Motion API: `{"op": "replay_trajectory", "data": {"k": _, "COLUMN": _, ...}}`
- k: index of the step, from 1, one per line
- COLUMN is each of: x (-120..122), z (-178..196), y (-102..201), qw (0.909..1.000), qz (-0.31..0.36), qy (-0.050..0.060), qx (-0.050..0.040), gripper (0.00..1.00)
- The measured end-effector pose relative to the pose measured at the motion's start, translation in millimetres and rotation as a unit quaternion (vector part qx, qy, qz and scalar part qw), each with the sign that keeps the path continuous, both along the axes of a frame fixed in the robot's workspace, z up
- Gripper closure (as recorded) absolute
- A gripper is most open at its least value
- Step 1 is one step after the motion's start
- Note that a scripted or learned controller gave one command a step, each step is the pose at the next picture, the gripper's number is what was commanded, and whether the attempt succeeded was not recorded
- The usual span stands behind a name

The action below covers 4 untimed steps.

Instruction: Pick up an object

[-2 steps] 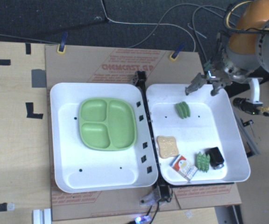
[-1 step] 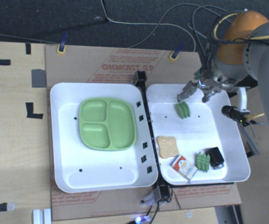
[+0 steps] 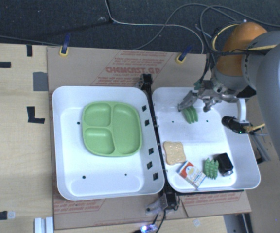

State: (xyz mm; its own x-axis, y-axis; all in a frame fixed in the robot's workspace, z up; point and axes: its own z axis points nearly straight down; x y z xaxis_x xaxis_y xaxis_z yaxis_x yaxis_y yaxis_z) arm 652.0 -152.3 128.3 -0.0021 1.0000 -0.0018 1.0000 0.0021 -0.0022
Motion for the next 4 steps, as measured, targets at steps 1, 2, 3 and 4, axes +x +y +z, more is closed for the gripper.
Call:
{"op": "replay_trajectory", "data": {"k": 1, "x": 0, "z": 11, "y": 1, "qw": 1.0000, "qz": 0.001, "qy": 0.000, "qx": 0.0002, "gripper": 1.00}}
{"op": "replay_trajectory", "data": {"k": 2, "x": 7, "z": 58, "y": 8, "qw": 1.0000, "qz": 0.000, "qy": -0.003, "qx": 0.0009, "gripper": 1.00}}
{"op": "replay_trajectory", "data": {"k": 3, "x": 8, "z": 95, "y": 8, "qw": 1.0000, "qz": 0.000, "qy": -0.002, "qx": 0.0008, "gripper": 1.00}}
{"op": "replay_trajectory", "data": {"k": 4, "x": -17, "z": 90, "y": 60, "qw": 1.0000, "qz": 0.000, "qy": 0.000, "qx": 0.0007, "gripper": 1.00}}
